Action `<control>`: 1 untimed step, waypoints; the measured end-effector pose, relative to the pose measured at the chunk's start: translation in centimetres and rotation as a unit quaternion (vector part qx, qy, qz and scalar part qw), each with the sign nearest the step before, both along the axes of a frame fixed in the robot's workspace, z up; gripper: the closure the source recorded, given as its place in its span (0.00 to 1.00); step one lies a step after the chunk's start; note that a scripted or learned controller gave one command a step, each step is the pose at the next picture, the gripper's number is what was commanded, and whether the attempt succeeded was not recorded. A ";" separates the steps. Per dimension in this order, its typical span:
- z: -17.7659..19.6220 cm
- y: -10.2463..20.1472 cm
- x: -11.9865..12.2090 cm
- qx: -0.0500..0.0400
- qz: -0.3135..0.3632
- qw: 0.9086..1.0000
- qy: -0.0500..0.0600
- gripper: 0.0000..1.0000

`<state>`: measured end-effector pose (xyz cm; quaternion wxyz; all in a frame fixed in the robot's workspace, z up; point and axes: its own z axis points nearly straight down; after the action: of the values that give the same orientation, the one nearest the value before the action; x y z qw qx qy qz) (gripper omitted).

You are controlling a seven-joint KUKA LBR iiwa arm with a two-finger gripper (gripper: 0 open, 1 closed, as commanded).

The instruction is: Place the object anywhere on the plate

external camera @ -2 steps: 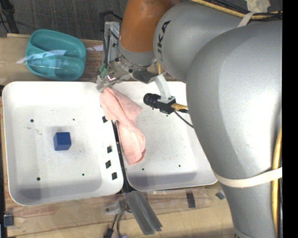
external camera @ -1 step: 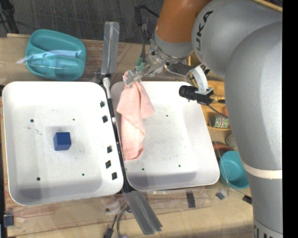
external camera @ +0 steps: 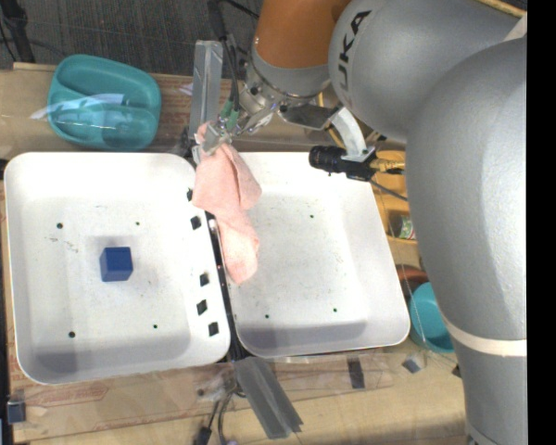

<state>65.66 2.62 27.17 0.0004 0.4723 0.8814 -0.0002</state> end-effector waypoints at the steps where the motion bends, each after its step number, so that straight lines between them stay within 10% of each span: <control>1: 2.7 8.1 -8.0 0.000 -0.028 1.000 0.001 1.00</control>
<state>57.70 10.69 29.86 0.0000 0.4969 0.8678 -0.0005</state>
